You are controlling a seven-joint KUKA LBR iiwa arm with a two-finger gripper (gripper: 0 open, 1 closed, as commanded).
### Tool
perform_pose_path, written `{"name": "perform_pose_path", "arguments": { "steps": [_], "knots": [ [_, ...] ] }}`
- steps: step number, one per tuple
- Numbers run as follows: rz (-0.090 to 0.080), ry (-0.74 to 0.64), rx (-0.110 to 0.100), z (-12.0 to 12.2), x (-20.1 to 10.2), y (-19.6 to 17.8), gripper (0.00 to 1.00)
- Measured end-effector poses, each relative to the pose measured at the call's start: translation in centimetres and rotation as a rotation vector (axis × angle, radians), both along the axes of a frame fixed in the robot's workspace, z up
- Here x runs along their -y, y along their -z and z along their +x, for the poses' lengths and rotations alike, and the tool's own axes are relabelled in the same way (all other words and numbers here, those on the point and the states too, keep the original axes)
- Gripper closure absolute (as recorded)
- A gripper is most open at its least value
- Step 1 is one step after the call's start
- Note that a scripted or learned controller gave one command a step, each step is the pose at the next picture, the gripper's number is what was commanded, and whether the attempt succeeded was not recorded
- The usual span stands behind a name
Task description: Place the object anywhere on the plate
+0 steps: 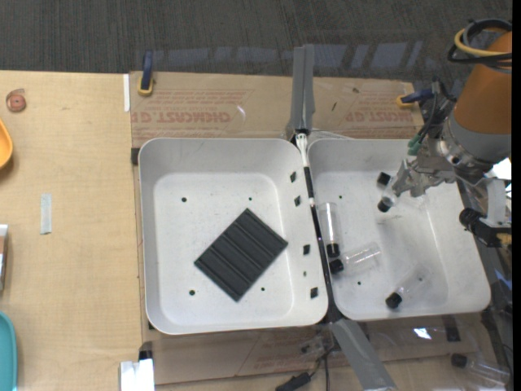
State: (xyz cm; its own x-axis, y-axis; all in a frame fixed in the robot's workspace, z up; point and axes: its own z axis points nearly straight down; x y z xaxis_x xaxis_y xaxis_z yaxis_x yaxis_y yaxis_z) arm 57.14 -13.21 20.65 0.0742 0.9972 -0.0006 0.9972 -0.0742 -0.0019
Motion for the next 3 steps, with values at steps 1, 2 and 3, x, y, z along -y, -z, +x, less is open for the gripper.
{"name": "perform_pose_path", "arguments": {
  "steps": [1, 2, 3],
  "knots": [
    [-0.002, 0.233, 0.0, 7.9, -7.1, -6.5, 1.0],
    [-0.002, -0.129, 0.0, 8.8, -6.4, -21.2, 1.0],
    [-0.001, -0.491, 0.0, 6.9, -0.7, -21.4, 1.0]
  ]
}}
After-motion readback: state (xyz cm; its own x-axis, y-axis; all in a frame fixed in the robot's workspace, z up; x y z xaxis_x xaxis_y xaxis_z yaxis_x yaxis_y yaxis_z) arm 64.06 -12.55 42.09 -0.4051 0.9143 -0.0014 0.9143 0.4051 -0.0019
